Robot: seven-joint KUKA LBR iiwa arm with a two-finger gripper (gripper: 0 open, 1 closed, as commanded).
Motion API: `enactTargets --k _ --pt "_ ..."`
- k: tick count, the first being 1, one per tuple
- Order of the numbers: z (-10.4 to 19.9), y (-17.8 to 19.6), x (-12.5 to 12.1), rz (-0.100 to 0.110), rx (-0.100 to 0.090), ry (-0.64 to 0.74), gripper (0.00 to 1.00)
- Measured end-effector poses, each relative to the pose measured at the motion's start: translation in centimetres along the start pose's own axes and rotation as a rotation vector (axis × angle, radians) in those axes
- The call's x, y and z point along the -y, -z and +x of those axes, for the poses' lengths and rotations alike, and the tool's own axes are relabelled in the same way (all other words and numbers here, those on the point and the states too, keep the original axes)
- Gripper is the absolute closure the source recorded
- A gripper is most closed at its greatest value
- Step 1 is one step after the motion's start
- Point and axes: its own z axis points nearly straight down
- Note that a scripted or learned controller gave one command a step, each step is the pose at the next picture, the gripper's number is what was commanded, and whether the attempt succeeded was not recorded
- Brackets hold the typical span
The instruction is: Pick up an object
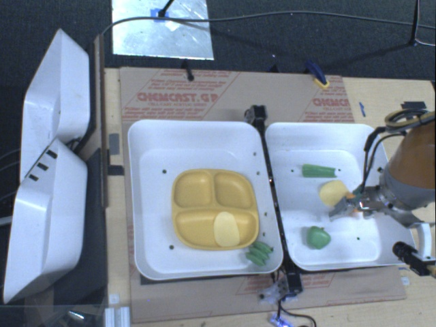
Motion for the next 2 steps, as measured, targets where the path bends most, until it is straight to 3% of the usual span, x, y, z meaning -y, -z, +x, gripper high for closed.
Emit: enactTargets --k 1,2 --pt "-0.1 1.2 -0.1 -0.004 0.001 -0.001 1.00" --pt "-0.1 5.4 -0.2 -0.007 0.002 0.000 1.00"
